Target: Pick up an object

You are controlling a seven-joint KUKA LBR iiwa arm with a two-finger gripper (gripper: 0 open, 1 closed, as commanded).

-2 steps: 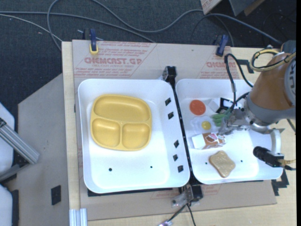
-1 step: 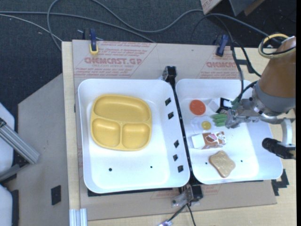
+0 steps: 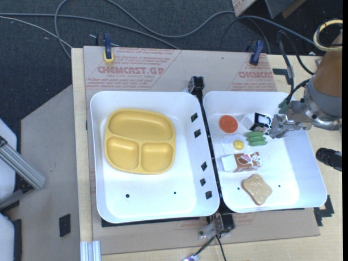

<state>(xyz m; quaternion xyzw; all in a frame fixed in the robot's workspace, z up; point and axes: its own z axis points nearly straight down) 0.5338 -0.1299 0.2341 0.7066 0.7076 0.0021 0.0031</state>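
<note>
Tool (image 3: 276,128) hovers low over the right bin (image 3: 304,173), just right of the green item (image 3: 256,139); can't tell its state from here. Orange disc (image 3: 229,124) lies further left, bread slice (image 3: 256,189) well below.

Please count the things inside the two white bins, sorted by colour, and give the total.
Yellow: 2, the divided tray and a small yellow piece
Orange-red: 1, round piece
Green: 1, green piece
Tan: 1, bread slice
Brown and white: 1, packet
Black and white: 1, small item
Total: 7
</note>
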